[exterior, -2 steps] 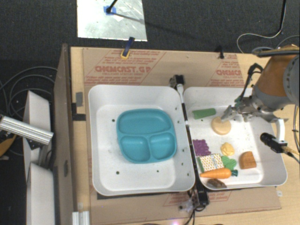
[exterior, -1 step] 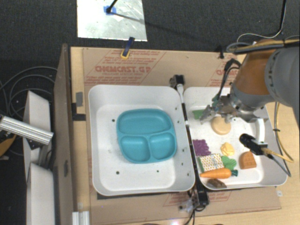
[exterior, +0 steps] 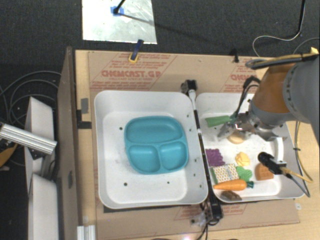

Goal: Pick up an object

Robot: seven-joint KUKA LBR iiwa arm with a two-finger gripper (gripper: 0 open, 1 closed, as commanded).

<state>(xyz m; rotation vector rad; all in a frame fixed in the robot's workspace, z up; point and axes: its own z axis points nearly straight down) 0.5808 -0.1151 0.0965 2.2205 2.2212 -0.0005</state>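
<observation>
While the claw (exterior: pixel 234 129) hangs above, two bins (exterior: pixel 111 134) sit below.
One blue plate (exterior: pixel 156 144), one carrot (exterior: pixel 231 185); can't tell the claw's grip.

In the left bin (exterior: pixel 110 149) you have bare floor all round the blue tray (exterior: pixel 156 144). The right bin's (exterior: pixel 220 100) near end is crowded: grapes (exterior: pixel 215 156), carrot (exterior: pixel 230 185), others close together, leaving little room.

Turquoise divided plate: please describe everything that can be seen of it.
The turquoise plastic divided plate is a smooth rounded rectangle with a raised rim. Ridges split it into three compartments: one wide at the far side, two smaller nearer the camera. It lies flat, right way up, slightly turned, mid-floor in the left shallow white bin, touching only that floor.
</observation>
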